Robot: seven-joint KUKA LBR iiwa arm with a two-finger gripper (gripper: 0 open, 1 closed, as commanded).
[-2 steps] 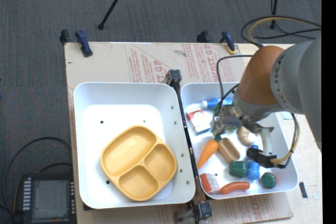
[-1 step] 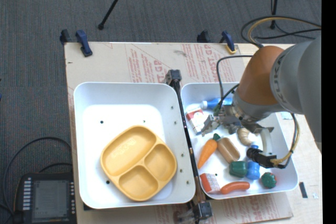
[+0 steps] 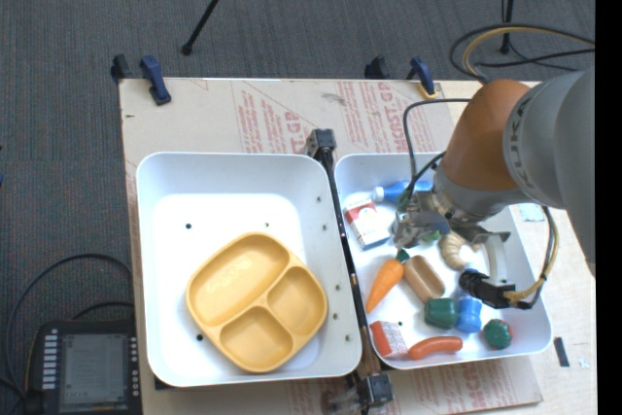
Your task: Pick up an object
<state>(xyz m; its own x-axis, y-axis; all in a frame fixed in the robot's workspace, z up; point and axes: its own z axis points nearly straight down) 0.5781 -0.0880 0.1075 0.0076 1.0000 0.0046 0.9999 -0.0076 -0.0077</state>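
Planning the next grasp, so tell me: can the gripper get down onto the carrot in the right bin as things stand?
Probably yes. The carrot lies with its top uncovered near the right bin's left wall, just below and left of the gripper. The tan cylinder beside it may crowd one finger.

From my station the feed looks evenly lit from overhead, bright enough that the two white bins come close to washing out while the grey carpet around the bench stays dim and grainy. Shadows are soft and short, the clearest being the one under the arm falling across the right bin, and I see a mild sheen on the orange band and the yellow divided tray but no harsh glare. Focus is only fair: the small toys read as slightly smeared, with little bending at the edges.
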